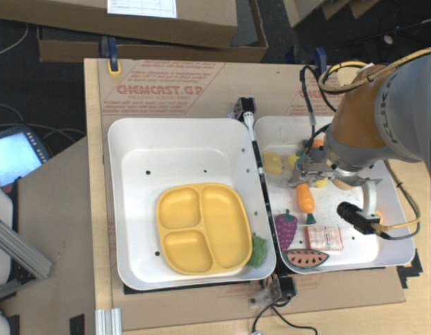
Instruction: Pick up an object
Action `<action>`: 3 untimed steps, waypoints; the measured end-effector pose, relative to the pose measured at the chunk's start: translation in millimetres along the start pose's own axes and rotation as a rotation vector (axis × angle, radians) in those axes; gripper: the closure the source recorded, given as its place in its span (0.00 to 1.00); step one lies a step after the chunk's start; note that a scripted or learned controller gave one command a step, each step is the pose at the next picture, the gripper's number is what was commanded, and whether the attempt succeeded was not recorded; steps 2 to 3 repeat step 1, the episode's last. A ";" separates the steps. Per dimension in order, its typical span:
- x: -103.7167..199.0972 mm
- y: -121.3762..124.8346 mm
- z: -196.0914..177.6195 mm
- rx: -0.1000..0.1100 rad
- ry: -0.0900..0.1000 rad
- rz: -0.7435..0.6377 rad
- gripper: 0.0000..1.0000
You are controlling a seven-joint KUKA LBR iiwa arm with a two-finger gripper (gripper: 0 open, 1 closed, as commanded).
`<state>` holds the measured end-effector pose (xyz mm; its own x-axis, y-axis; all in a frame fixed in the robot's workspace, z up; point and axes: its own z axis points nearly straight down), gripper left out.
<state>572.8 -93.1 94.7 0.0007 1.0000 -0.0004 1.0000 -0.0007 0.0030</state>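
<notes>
The big grey arm [404, 110] with its orange band [358, 117] reaches in from the right and bends down over the right bin [390, 253]. The tool [309, 175] sits low in the back part of that bin, and I cannot tell how it is set or if it has hold of anything, because the arm covers most of it.

Toys lie all around it. A pale yellow toy [272, 162] is just to its left, near the wall between the bins. An orange carrot [306, 199] lies just in front of the tool, very near it. Further to the front are a purple grape bunch [286, 229], a small pink box [323, 238] and a watermelon slice [307, 259] by the front rim.

The left bin [132, 159] holds a yellow tray [201, 227] with three parts. A green leafy toy [259, 251] pokes out at its right corner. Both bins rest on the brown surface [167, 86].
</notes>
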 end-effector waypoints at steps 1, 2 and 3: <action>72.2 -17.9 -95.8 -0.005 0.003 -0.009 1.00; 72.2 -17.9 -95.8 -0.005 0.003 -0.009 1.00; 72.2 -17.9 -95.8 -0.005 0.003 -0.009 1.00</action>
